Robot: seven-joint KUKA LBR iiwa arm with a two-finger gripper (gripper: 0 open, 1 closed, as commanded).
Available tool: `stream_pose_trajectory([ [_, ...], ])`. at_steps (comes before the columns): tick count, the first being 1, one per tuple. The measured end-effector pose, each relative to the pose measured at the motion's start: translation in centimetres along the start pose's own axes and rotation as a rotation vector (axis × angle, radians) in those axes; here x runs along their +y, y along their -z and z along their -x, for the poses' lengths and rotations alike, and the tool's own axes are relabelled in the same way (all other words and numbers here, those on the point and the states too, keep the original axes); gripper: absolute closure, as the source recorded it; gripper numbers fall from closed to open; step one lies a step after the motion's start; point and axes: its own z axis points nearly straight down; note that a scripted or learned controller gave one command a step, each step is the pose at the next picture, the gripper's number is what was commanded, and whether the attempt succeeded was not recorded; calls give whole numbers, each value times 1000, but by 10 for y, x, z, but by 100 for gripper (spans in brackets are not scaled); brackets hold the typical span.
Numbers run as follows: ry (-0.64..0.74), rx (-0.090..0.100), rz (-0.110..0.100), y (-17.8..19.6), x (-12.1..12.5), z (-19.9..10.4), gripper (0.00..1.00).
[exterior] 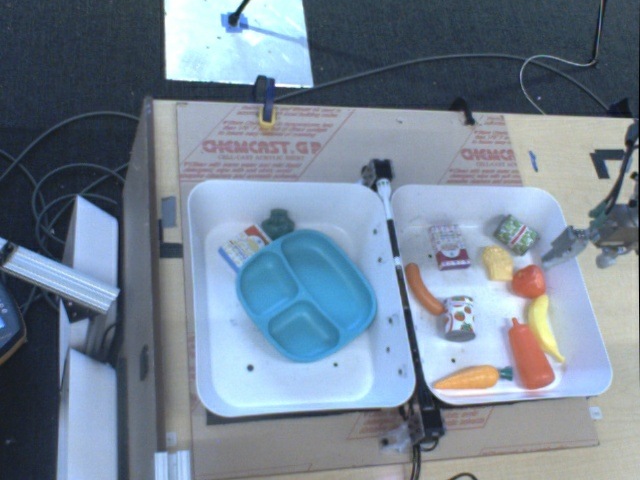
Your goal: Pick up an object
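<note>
I see the tomato [529,281] in the right bin [574,215], between a yellow corn piece [498,262] and a banana [545,327]. The gripper [583,249] hangs just right of it (finger state: I cannot tell). Nothing held.

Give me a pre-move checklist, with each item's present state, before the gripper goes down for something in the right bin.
1. Grey two-finger gripper over the right white bin's edge, not yet among the items: ok.
2. Fingers open or shut: cannot tell.
3. Nothing between the fingers: ok.
4. Nearest target, the round red tomato, sits just below the gripper, touching the yellow banana: not ok for a clean grasp.
5. Red ketchup bottle lies flat beside the banana: ok.
6. Blue three-compartment plate in the left bin, away from the arm: ok.
</note>
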Motion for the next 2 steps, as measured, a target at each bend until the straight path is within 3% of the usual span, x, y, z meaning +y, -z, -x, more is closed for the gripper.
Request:
stream_pose_trajectory([
  [1, 1, 2, -3, -96, 42, -57, 0],
  [2, -2, 2, -3, -168, 6, -80, 0],
])
